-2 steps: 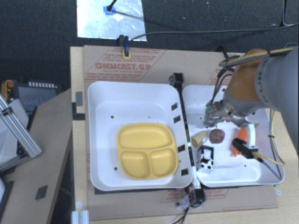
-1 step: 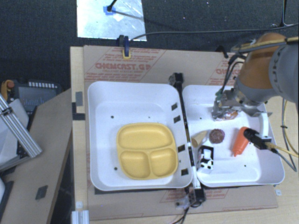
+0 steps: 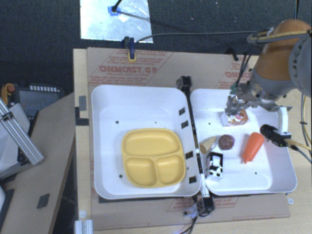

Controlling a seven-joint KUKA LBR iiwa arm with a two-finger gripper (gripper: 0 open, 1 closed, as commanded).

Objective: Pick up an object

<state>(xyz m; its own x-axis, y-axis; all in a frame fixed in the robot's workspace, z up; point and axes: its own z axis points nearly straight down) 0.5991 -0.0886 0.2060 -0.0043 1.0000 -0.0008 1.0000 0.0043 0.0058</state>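
In the right bin [image 3: 273, 179] lie several small objects: a snack packet [image 3: 235, 118] with red print, an orange carrot [image 3: 252, 146], a brown round cookie [image 3: 225, 142], a tan banana-like piece [image 3: 207, 143] and a black-and-white cow toy [image 3: 215, 164]. My gripper [image 3: 234, 105] reaches down from the right, right over the upper edge of the snack packet. Its tips touch or nearly touch the packet; their spread is hidden from this angle.
The left bin [image 3: 107, 111] holds a yellow divided plate [image 3: 152, 156]. A black divider clip [image 3: 185, 83] sits between the bins. A black fixture [image 3: 273, 134] sticks out at the right bin's right wall. Cables run across the back of the bench.
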